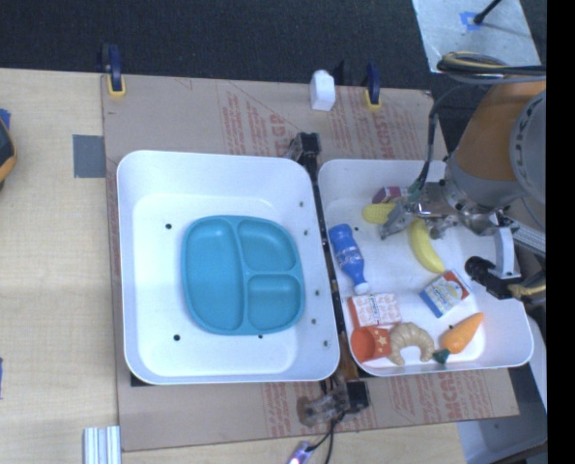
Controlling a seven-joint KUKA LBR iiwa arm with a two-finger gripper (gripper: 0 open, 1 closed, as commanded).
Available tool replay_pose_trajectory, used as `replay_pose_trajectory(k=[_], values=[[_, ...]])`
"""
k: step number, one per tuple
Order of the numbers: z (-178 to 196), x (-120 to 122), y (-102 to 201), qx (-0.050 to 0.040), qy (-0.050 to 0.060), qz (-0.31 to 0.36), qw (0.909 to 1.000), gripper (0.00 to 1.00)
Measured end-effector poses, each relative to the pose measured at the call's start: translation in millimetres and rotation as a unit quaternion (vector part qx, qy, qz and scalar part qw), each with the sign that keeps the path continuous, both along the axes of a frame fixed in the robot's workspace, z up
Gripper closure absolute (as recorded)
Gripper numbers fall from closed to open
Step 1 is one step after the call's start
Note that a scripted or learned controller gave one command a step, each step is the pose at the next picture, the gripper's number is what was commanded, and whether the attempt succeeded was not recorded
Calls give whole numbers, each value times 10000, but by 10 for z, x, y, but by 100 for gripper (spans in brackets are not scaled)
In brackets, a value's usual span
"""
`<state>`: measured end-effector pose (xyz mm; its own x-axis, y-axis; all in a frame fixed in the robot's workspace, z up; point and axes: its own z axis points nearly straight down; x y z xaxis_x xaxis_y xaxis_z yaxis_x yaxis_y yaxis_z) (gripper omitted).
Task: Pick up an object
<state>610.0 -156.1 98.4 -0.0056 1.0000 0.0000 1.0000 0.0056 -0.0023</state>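
1. In the left shallow white plastic bin (132, 259) on the counter, a sky-blue three-compartment plastic tray (242, 274) lay flat near the bin's middle.
2. In the right shallow white plastic bin (504, 351), along its left wall, a small blue plastic bottle with a white cap (347, 255) lay on its side; below it, toward the near-left corner, sat a red-and-white carton (375, 309), a red cup-like piece (365, 342) and a tan curved pastry-shaped toy (412, 341).
3. Further right, a yellow toy banana (423, 247) lay near the bin's middle, with a small blue-and-white box (445, 293) and an orange toy carrot (460, 333) toward the near-right corner.
4. The end effector (415, 217) hung over the banana's upper end, near the far wall; whether its fingers were spread or closed, I cannot tell.
5. My judgement: the banana seemed the target. A good grasp would centre across its narrow width, descend straight, and avoid the nearby yellow and red items (384, 206) at the far wall.
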Motion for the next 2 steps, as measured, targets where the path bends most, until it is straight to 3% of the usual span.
replay_pose_trajectory(k=[1, 2], values=[[103, -1, -11, -3, 11, 10, 10000, 100], [942, 45, 732, 5, -2, -6, 10000, 100]])
